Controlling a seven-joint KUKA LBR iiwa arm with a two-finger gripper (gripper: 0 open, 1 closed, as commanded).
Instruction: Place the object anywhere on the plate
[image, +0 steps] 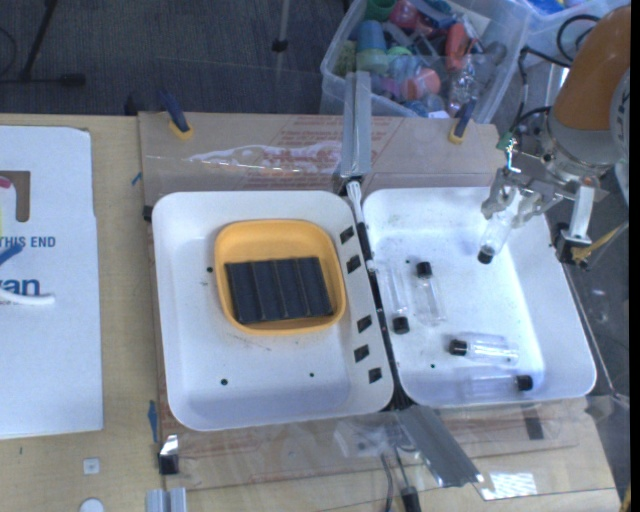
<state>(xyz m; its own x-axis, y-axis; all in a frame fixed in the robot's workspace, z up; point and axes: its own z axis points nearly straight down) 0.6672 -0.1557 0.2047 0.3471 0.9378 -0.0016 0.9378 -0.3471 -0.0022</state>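
Camera view: gripper (497, 222) over right bin (560, 375), fingers closed on clear vial (491, 243). Lift high, carry left over middle wall, drop on yellow plate (232, 243).

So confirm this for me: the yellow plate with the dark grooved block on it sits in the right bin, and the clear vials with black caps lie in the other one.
Not quite: the bins are swapped. The camera view shows the yellow plate, with the dark grooved block on it, in the left bin. The clear vials with black caps lie in the other one, the right bin.
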